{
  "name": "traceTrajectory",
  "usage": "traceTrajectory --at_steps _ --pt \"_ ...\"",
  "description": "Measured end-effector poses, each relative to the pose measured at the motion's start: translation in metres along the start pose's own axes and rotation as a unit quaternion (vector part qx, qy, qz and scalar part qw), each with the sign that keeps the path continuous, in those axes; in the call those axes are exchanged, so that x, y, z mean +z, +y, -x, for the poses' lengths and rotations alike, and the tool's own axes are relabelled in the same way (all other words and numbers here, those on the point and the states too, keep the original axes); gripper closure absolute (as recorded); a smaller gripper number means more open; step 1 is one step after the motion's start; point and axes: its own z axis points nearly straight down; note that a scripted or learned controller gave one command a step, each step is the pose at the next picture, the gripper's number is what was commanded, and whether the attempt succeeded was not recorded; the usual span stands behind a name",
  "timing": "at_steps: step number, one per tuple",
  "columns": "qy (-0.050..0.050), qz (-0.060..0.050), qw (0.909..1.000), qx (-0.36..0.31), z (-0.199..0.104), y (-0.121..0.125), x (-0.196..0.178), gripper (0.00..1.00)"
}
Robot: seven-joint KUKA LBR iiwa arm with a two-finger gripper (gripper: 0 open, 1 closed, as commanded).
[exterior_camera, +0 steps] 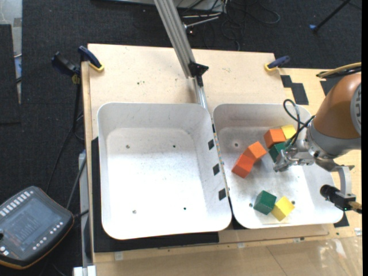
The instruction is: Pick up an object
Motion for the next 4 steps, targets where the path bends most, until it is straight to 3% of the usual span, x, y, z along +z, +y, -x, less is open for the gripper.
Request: traceTrajectory --at_steps 2,3,4 --pt "-0.001 0.002 1.0 -0.002 0.003 0.007 -0.095 1.0" --pt "0.001 0.0 1.0 -0.004 -0.045 0.012 -0.101 1.0" --pt "0.001 0.0 1.0 -0.005 -0.104 0.031 -0.097 1.0"
